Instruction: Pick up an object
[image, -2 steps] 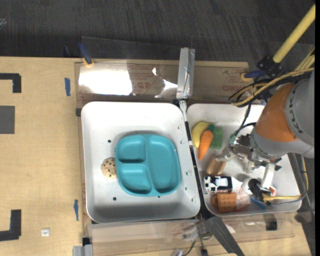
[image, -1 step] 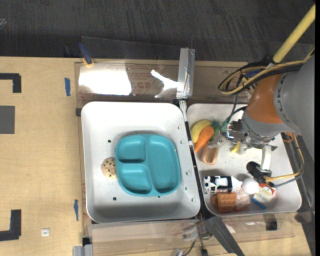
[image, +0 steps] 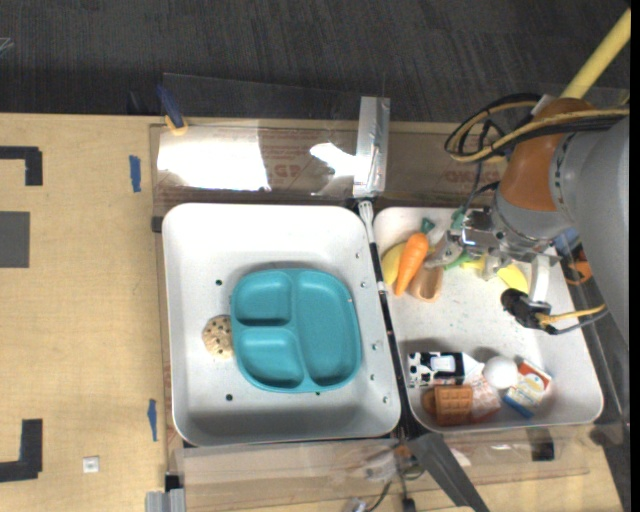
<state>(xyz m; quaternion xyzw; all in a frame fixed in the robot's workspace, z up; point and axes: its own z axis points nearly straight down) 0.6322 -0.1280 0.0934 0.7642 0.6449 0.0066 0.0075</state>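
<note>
1. Tan wooden bench (image: 80, 300). It carries both bins.
2. Shallow white plastic bin on the view's left (image: 195, 260). Holds items 5 and 10.
3. Shallow white plastic bin on the view's right (image: 460, 320). It shares a divider edge w/ item 2 and holds the rest of the objs.
4. Grey arm w/ orange band (image: 590, 190). It reaches over the right bin's far edge.
5. Teal plastic divided plate (image: 300, 330). Centre of the left bin.
6. Gripper (image: 478, 250). Low over the far half of the right bin. You can't tell from this angle whether it is open or closed, and nothing is seen held.
7. Orange plastic toy carrot (image: 410, 262). Your likeliest pick, in my judgement. It sits in the right bin's far corner by the divider edge.
   - Its long axis runs roughly along the divider, a bit slanted.
   - It lies sideways from the gripper, toward the divider, near but apart.
   - So you'd need a shift toward that edge, closing across the short width.
8. Black-and-white cow-patterned box (image: 437, 367). Near the divider edge, in the near half.
9. Brown waffle-textured piece (image: 452, 402). Near corner by the divider, just beside item 8.
10. Tan speckled cookie (image: 217, 337). Touching the plate's outer side.
11. White round ball (image: 500, 372). Along the near edge, beside item 8.
12. Tan stubby cylinder (image: 430, 283). Just beside the carrot, on the gripper's side, so it may crowd the grasp.
</note>
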